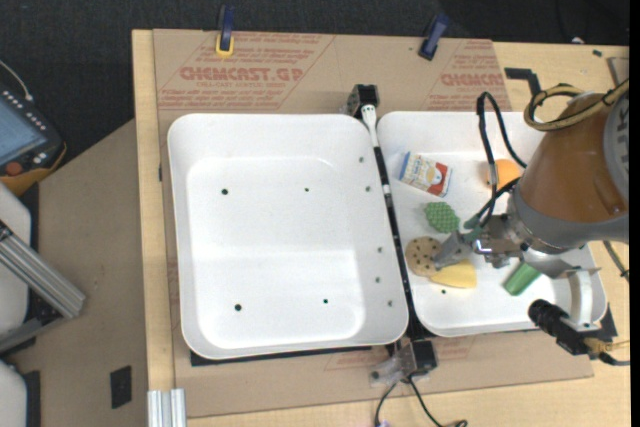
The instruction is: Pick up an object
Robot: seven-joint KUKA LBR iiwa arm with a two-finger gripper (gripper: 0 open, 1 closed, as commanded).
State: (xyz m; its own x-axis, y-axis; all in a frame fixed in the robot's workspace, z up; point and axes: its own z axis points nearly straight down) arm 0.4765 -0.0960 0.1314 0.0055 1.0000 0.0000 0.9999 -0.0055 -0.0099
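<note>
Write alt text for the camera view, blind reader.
A grey-and-orange robot arm reaches from the right over the right bin, its gripper low among small items: a white carton, a green piece, a tan perforated disc and a yellow piece.

Hand (458, 249) low among items in right bin (470, 320).

Smooth, glossy white plastic bins (270, 245) — matt brown cardboard bench (300, 65).

Left bin (275, 235): open floor, free passage.
Right bin (470, 310): crowded near the divider by carton (426, 174), green piece (441, 216), tan disc (422, 257), yellow piece (455, 276).
</note>
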